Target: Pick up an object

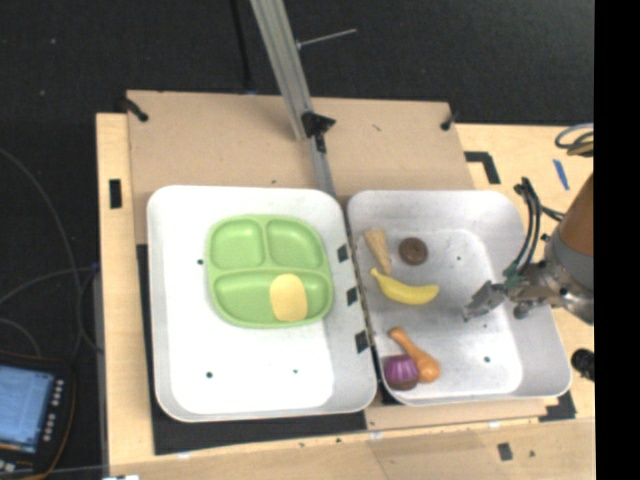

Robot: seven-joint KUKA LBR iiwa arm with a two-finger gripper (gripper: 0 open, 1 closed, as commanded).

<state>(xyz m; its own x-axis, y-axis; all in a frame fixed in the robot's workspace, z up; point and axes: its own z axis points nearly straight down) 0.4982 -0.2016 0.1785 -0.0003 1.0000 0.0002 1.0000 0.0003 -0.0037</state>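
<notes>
Gripper (487,300) low over bare floor of right bin (470,208), nothing visible between its fingers, spread hard to judge from here | banana (405,289), brown disc (412,251), purple piece (401,371) crowd that bin's left side, near arm's reach | left bin (180,368) keeps green tray (268,270) with yellow piece (289,297), farther off

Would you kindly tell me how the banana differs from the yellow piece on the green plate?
The banana is long and curved; the yellow piece is a rounded oval. The banana lies on the right bin's floor; the yellow piece sits in the green plate's large compartment, in the left bin. Both are yellow.
</notes>
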